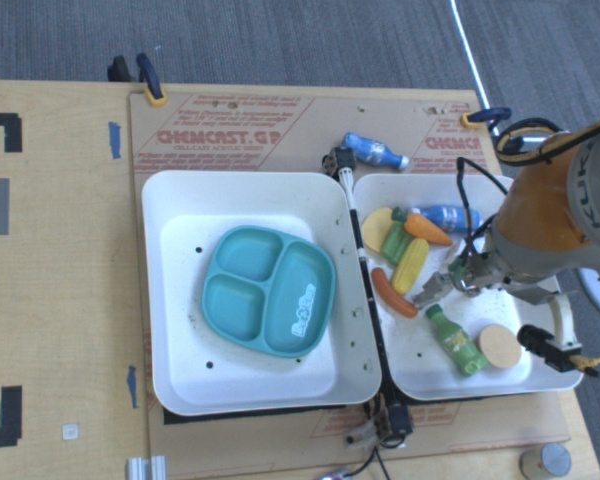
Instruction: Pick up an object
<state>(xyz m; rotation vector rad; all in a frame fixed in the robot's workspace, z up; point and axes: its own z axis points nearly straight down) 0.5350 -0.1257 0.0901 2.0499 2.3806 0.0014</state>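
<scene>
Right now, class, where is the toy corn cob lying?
The corn cob lies in the right bin, near its left wall, just below the orange carrot and above the red sausage.

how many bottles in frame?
3. A blue bottle lies on the board behind the bins. Another blue bottle lies at the right bin's back. A green bottle lies near that bin's front. The arm may hide more.
</scene>
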